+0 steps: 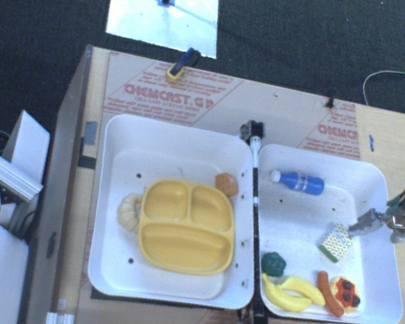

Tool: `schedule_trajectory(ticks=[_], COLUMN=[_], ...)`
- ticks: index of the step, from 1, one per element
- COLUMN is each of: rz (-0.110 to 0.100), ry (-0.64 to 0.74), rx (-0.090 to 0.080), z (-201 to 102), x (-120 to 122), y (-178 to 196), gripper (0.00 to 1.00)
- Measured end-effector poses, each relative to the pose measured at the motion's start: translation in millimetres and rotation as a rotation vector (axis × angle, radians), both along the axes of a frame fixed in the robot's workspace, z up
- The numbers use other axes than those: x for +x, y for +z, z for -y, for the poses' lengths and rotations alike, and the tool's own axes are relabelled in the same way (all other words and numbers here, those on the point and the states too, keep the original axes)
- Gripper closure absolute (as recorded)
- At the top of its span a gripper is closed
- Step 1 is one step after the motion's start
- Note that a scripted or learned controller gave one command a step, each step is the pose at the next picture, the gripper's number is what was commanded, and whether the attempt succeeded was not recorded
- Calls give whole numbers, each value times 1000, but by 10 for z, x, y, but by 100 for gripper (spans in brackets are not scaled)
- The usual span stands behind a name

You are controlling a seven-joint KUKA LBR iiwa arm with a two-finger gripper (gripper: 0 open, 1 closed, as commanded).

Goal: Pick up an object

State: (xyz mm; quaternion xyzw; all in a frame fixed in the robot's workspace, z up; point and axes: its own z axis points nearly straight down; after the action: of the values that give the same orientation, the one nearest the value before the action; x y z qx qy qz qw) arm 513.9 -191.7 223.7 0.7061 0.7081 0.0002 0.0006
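- Right now the two-finger gripper (368, 223) sits low over the right white bin (393, 200), near its right wall; whether it is parted or closed cannot be told from this view.
- Just beside its tip lies a small flat sponge, white with green dots and a green edge (336, 242), tilted on the bin floor.
- Farther back lies a blue plastic bottle with a white cap (299, 182) on its side.
- Along the front edge sit a dark green broccoli piece (273, 263), a yellow banana (291, 295), a red-orange sausage (330, 293) and a small pizza slice (345, 292), crowded together.
- Across the divider, the left white bin (117, 181) bears a yellow three-compartment tray (187, 225), with a tan garlic-like bulb (129, 211) touching its left edge and a brown rounded lump (226, 184) at its back right corner.
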Motion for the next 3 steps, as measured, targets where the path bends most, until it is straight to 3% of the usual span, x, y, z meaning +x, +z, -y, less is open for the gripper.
schedule_trajectory(ticks=[1,2,3], rz=[-2,6,17], ry=[0,-3,-1], rx=[1,-4,-8], z=[-199,-66,-50], x=[209,344,374], y=[-859,-1356,-1224], gripper=[0,0,100])
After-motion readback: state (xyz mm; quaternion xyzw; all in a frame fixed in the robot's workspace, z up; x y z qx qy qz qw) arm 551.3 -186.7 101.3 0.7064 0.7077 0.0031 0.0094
